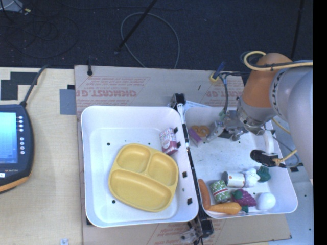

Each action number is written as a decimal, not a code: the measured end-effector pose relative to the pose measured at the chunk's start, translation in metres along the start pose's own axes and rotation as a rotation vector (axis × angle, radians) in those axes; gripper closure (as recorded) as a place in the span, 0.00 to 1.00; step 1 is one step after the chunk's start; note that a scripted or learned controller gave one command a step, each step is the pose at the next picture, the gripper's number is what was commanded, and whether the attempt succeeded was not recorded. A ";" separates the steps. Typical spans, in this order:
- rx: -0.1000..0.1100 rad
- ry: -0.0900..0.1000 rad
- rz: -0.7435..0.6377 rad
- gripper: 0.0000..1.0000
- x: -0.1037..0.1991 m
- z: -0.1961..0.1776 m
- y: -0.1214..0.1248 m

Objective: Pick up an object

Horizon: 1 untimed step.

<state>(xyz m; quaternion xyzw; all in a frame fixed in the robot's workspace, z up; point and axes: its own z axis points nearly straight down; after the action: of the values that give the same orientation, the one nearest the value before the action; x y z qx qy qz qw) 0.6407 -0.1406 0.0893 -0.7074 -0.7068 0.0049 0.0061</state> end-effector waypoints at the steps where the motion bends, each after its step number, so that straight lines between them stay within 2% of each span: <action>1: -0.025 -0.006 -0.001 0.00 -0.021 -0.144 0.004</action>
<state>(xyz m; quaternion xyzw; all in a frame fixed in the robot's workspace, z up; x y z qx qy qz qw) 0.6469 -0.1617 0.2327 -0.7070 -0.7072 -0.0018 -0.0048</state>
